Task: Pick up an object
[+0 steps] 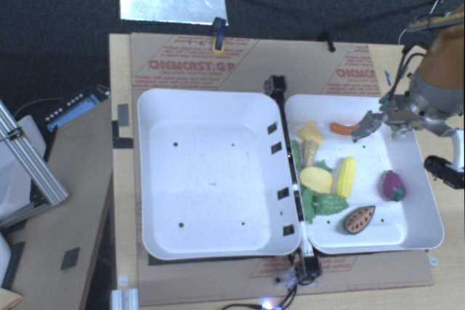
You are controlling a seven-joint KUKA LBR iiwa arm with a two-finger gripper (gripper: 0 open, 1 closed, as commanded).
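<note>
You have the bench with a brown cardboard sheet under two shallow white bins. The left bin takes up the middle of the view. The right bin sits just beside it, joined along a black hinge strip.

The arm comes in from the right, its orange band above the grey wrist. Its tool hangs over the upper part of the right bin, next to the orange carrot; you cannot tell from here how it is set, and nothing is visibly in its grip.

All the objects to pick lie in the right bin. On its left side you see a pale ice-cream cone, a yellow lemon below it, and a green leafy piece touching the lemon. A yellow corn cob stands just beside the lemon. A purple eggplant lies apart on the right, and a brown slice with seeds sits near the bin's lower edge.
</note>
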